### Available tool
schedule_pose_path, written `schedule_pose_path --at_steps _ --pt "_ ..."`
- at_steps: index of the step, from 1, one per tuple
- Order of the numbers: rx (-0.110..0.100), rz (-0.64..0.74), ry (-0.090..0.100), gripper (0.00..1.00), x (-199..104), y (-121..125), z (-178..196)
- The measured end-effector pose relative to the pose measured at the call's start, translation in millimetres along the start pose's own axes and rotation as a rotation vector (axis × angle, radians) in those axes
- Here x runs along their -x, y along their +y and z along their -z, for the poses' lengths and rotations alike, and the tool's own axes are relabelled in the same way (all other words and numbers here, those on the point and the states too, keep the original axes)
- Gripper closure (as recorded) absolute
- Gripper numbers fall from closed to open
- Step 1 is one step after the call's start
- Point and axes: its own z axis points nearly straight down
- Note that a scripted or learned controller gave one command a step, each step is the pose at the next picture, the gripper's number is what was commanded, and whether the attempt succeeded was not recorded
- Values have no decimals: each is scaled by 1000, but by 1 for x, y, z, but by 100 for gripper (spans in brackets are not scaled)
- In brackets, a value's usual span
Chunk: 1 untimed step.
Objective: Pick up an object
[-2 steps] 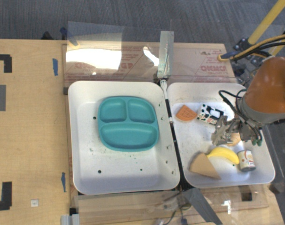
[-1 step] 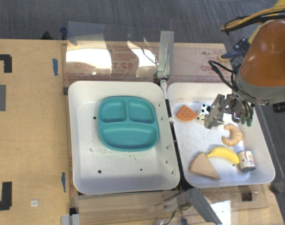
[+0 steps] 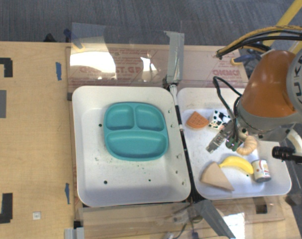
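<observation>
My gripper [image 3: 219, 140] hangs low over the middle of the right bin [image 3: 282, 185], below the orange wrist band [image 3: 270, 86]. Around it lie an orange slice-shaped piece [image 3: 197, 120] to the left, a black-and-white spotted toy [image 3: 219, 118] just above, and a tan croissant-like piece [image 3: 249, 144] right beside it. Nearer the front lie a yellow banana [image 3: 238, 164], a beige wedge [image 3: 216, 177] and a small can [image 3: 261, 170]. I see nothing held in the gripper; the arm hides part of the bin's right side.
The left bin [image 3: 86, 148] holds a teal divided plate [image 3: 136, 131]. A raised rim [image 3: 183, 143] divides the two bins. A clear plastic wall [image 3: 121, 63] stands behind them. Cables [image 3: 250, 39] run above the arm.
</observation>
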Motion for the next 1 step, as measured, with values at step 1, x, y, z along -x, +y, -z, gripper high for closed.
schedule_pose_path --at_steps 1 --pt "-1 -623 2 100 -51 4 12"
